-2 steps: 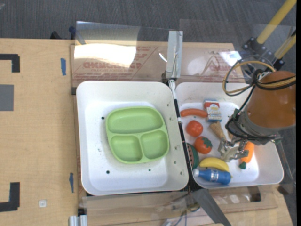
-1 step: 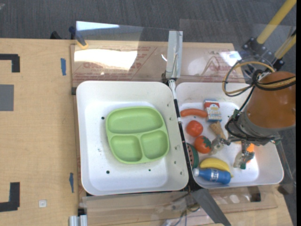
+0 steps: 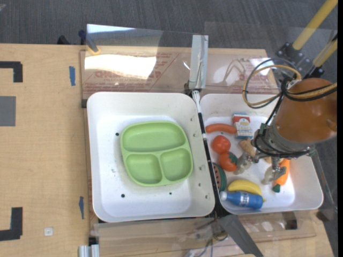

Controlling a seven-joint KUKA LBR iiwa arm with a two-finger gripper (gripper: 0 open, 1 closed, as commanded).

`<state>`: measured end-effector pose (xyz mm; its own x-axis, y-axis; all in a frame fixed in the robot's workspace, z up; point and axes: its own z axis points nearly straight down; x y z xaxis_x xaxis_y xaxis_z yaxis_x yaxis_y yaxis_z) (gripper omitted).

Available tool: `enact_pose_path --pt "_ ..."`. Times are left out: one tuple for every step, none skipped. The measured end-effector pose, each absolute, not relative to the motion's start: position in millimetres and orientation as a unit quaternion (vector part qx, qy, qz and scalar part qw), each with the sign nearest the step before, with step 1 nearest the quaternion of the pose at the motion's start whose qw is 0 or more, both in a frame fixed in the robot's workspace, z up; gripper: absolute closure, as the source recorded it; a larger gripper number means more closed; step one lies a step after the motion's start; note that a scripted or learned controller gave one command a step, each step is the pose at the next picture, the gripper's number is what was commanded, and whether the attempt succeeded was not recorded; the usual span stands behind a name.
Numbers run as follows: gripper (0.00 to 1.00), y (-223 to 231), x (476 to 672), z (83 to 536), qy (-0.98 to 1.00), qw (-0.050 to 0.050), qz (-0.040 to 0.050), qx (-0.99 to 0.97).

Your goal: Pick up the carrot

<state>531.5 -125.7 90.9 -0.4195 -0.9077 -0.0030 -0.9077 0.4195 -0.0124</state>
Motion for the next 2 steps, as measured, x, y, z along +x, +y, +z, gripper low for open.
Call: enact_pose_path --pt "0.00 -143.1 530.2 90.2 0.871 0.007 -0.0014 -0.491" --pt "0.00 -160.2 534.2 90.0 0.902 0.008 -0.0022 -0.431"
